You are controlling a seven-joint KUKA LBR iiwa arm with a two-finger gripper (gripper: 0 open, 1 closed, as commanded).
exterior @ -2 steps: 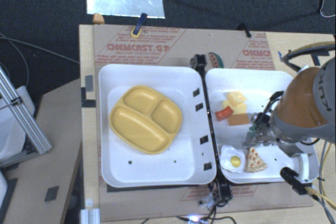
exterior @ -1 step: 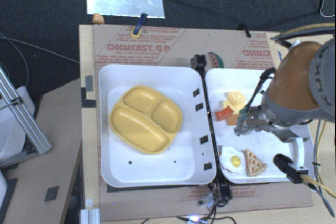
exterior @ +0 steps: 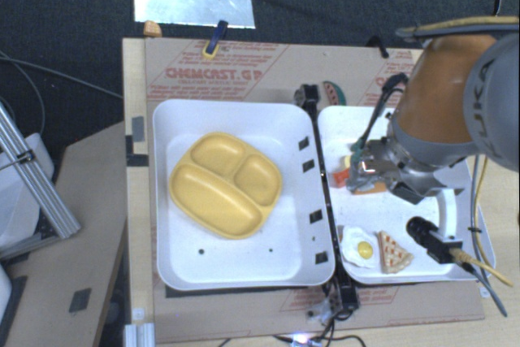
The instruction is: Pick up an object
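The likeliest target is an orange piece (exterior: 367, 188) lying in the right bin (exterior: 341, 122), a little beyond the egg (exterior: 360, 248) toward the view's top. A smaller red bit touches it on the side away from the egg's right; what either one is cannot be made out. The gripper (exterior: 364, 171) sits low over this piece, also just beyond the egg, and its body hides the tips. I cannot tell whether it is apart, together, or clamped on anything, so no hold can be claimed.

I judge the step to be the reach or the grasp itself, with lifting not yet done. The next move calls for closing squarely on the orange piece and rising straight, since the egg and the slice (exterior: 394, 253) just right of it lie near enough to be nudged.

Well to the egg's left, in the left bin (exterior: 187, 256), rests a yellow plate (exterior: 225, 184), apart from the work.
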